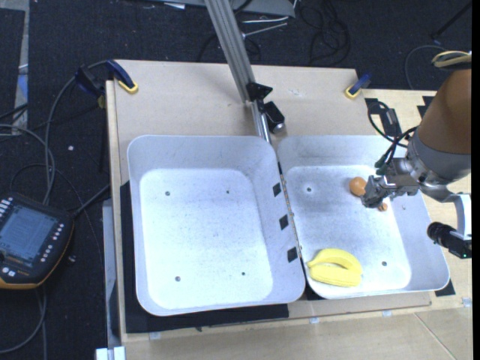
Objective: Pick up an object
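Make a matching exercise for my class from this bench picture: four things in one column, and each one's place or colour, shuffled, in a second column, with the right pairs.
Things:
1. banana
2. small orange ball
3. gripper
4. handheld control pendant

Places or colours:
A. on the floor, left of the bench
B. yellow, near the front edge of the right bin
C. just right of the ball, over the right bin
D. orange, in the right bin's back half

Pairs: 1-B, 2-D, 3-C, 4-A

No text, label, brand or number can be read anywhere.
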### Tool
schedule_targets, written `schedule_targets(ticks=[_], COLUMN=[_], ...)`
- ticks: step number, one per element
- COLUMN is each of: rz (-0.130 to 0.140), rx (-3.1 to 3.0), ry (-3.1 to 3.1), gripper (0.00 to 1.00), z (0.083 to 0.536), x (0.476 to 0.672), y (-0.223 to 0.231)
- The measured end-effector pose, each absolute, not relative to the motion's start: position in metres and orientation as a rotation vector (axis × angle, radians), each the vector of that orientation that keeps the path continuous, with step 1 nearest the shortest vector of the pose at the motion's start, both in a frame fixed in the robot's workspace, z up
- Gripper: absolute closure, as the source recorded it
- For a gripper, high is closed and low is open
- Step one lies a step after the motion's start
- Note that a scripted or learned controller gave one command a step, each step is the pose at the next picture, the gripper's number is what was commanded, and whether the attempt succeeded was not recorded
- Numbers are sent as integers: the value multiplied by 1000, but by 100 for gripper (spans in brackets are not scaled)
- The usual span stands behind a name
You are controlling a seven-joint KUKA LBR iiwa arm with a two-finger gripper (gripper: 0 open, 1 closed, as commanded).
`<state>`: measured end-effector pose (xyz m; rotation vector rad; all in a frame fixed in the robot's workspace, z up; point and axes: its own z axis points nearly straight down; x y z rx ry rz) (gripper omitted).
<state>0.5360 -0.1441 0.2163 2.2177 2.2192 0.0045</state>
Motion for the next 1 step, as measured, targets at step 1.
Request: schedule_targets(ticks=[1], rz=[2], rx=[2217], ry=[2226], gripper=[100], z=[222], x=[537], y=[-98])
